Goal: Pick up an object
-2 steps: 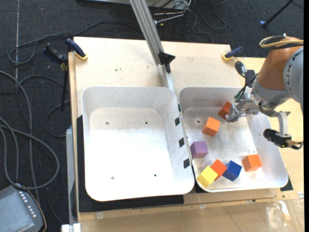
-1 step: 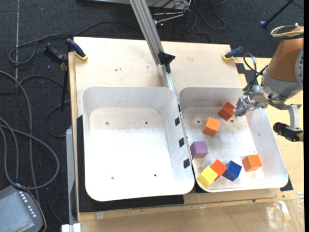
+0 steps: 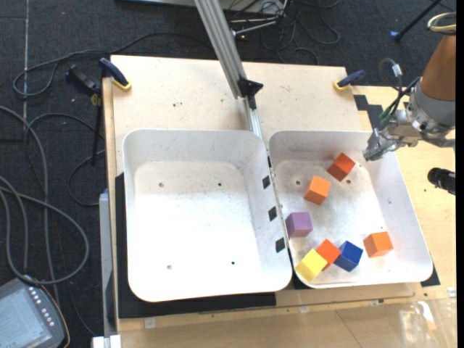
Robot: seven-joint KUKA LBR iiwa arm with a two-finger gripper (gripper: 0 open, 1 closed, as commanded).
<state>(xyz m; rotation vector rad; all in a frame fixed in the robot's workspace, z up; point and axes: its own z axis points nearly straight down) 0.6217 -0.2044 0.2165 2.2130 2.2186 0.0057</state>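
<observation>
The gripper [image 3: 376, 149] hangs at the upper right rim of the right bin [image 3: 409, 227], beneath the grey wrist and orange band of the arm [image 3: 435, 85]; whether it is spread or pressed together, I cannot tell; nothing shows in its grasp. Nearest to it, just to its left inside the bin, lies a red-orange cube [image 3: 341, 167]; a little further down and left sits an orange cube [image 3: 317, 189]; below that, near the bin's left wall, a purple cube [image 3: 298, 223]. Along the bin's lower edge a yellow cube [image 3: 312, 264], a small red-orange block [image 3: 328, 251] and a blue cube [image 3: 349, 255] crowd together, touching or nearly so; another orange cube [image 3: 378, 243] stands just right of them. The left bin [image 3: 145, 158] lies beside the right one; both rest on the pale bench [image 3: 188, 93].
</observation>
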